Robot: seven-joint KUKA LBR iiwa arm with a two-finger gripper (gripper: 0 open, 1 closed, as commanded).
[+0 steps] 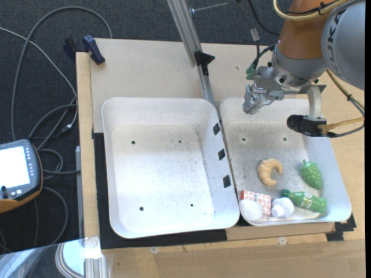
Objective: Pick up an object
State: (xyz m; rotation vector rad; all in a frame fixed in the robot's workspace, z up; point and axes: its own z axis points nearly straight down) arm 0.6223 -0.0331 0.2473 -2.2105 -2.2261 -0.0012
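My gripper (253, 104) hangs over the far left corner of the right bin (255, 133), well above its floor, with nothing visible between its tips. In the near half of that bin lie a tan croissant (269, 171), a green bunch of grapes (311, 174), a green bottle with a white cap (301, 201), and a red-and-white packet (255, 202) against the front wall. All of these sit nearer the camera than the gripper and apart from it.
The left bin (159, 167) stands beside the right one, with a raised divider rim between them. A slanted metal pole (185, 33) rises behind the bins. Cables and a black fitting (307, 124) hang off the arm's wrist over the right bin's far side.
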